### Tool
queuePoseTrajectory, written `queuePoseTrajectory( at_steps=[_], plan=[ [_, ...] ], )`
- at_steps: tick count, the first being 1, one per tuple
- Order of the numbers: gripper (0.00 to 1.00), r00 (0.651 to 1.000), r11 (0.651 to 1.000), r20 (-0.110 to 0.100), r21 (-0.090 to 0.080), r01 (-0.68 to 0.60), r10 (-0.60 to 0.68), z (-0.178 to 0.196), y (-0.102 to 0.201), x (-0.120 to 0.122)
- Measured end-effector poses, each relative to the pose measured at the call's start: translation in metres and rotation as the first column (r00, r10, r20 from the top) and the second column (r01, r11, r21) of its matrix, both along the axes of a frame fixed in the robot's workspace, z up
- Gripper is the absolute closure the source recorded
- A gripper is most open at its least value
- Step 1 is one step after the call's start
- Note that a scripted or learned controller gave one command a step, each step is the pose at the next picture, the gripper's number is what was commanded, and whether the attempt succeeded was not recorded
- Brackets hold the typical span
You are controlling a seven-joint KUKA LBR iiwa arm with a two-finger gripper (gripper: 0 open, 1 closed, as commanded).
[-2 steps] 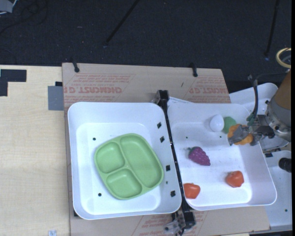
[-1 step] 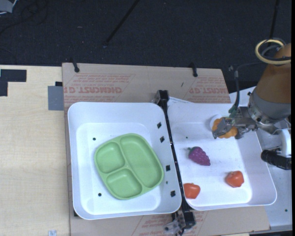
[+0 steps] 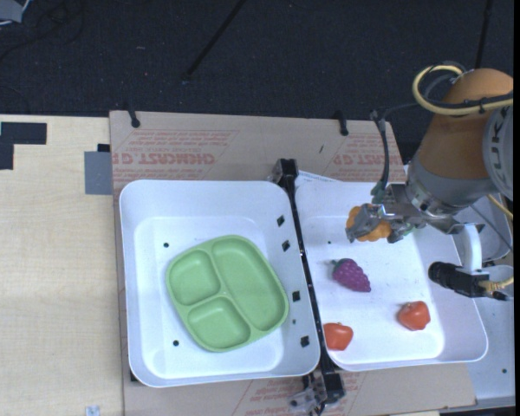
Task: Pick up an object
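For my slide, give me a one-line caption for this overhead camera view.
Arm's gripper over an orange object in the right bin, near grapes and two red items; green tray in left bin.

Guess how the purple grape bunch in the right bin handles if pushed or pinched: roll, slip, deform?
The small purple bumpy grape bunch tapers to one end, so a push would probably pivot it rather than roll it straight. Its knobbly surface may give two fingers uneven contact, so slipping seems possible. It looks like moulded toy fruit, likely light and stiff, though that can't be confirmed. It lies apart from other items on the white bin floor.
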State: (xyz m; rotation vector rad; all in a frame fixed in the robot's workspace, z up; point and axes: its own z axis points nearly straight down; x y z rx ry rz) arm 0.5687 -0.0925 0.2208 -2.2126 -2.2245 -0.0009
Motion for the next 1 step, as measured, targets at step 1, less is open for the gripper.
queuePoseTrajectory(
  at_steps=[1],
  plan=[
    [1.00, 1.000, 1.000, 0.000, -0.001, 0.002, -0.002, 0.0008, 0.0420, 0.0076]
  ],
)
